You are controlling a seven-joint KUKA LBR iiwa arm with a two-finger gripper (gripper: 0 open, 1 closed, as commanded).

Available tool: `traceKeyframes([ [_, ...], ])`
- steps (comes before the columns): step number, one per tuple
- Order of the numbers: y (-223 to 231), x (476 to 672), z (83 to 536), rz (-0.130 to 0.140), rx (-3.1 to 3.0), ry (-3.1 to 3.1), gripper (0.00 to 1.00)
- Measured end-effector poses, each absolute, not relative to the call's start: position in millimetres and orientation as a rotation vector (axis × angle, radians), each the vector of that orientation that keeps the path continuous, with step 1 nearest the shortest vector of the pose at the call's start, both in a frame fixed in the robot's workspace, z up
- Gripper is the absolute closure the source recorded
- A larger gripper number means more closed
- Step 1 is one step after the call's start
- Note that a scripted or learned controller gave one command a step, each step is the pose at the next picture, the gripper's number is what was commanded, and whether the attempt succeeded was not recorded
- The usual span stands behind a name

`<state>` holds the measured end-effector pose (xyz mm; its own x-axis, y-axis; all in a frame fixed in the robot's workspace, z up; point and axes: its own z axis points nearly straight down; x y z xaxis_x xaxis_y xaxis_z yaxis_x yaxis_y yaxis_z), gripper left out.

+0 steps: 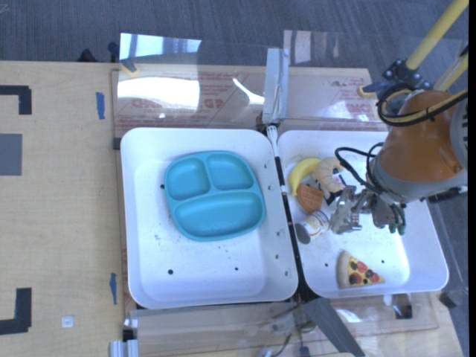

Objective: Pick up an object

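While the grey arm's metal two-finger gripper (343,216) hangs low over the right-hand shallow white bin (424,266), clutter blurs it, so I cannot tell its state. Just beside it huddle a yellow toy banana (301,172) and small, indistinct pieces. A toy pizza slice (357,271) lies apart.

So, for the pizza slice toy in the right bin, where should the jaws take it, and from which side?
Probably from straight above, closing across the narrower pepperoni end of the pizza slice toy. It lies flat on the right bin floor, apart from the banana cluster, so its side edges look free. The wide crust end may be too broad.
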<state>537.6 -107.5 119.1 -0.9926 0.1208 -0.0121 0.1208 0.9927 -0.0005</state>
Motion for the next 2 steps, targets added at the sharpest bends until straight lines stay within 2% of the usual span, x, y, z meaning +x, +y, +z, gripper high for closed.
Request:
traceKeyframes([
  [1,-80,518.3,187,0.002,0.783,3.033,1.00],
  [2,9,532.7,243,0.009,0.870,3.010,1.00],
])
